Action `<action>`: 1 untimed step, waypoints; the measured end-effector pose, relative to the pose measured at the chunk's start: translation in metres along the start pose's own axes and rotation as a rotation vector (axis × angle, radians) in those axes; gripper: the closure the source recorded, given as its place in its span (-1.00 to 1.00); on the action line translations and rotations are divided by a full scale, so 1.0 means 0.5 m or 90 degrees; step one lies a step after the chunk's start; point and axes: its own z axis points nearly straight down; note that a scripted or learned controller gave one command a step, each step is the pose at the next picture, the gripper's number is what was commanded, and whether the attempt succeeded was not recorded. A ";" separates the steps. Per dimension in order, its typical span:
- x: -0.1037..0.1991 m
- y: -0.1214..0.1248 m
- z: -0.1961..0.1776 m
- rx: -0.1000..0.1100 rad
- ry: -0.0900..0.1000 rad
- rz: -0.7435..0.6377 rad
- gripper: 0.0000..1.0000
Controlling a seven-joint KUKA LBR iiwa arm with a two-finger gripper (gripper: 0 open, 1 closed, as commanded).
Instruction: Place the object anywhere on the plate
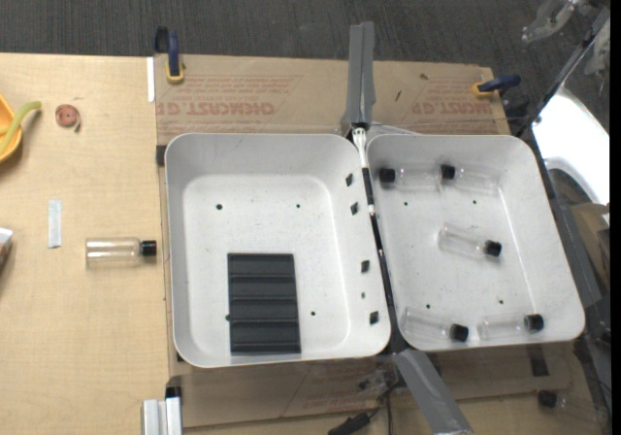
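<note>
The wooden tabletop (78, 346) fills the left and lower frame, and a sheet of cardboard (262, 98) lies on it under the bins. The 2 white bins sit side by side, their inner rims touching at the centre. The left bin (194, 161) holds a black ribbed plate (262, 302), flat on its floor towards the lower edge. The right bin (524, 171) holds 5 small clear vials with black caps. 2 of them are near its upper wall, 2 are near its lower wall, and 1 vial (471, 244) lies alone in the middle.

I judge that the object to be moved is one of these vials, so it is in the right bin, well apart from the plate. A larger clear bottle (116, 249) lies on the tabletop at centre left, outside both bins.

A pale metal shape at the upper right corner may be the end effector (561, 14). I cannot tell whether it is wide or narrow, and nothing is visibly in it.

Several things could go wrong from here. The vials are round, clear and lying down, so one could roll or slip out of a pinch. Those against the walls leave little room to close around them. A vial set on the plate could roll along the ribs and off its edge.
</note>
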 end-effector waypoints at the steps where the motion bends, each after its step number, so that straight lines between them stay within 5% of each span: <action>1: -0.119 0.015 0.000 -0.001 0.000 0.107 -1.00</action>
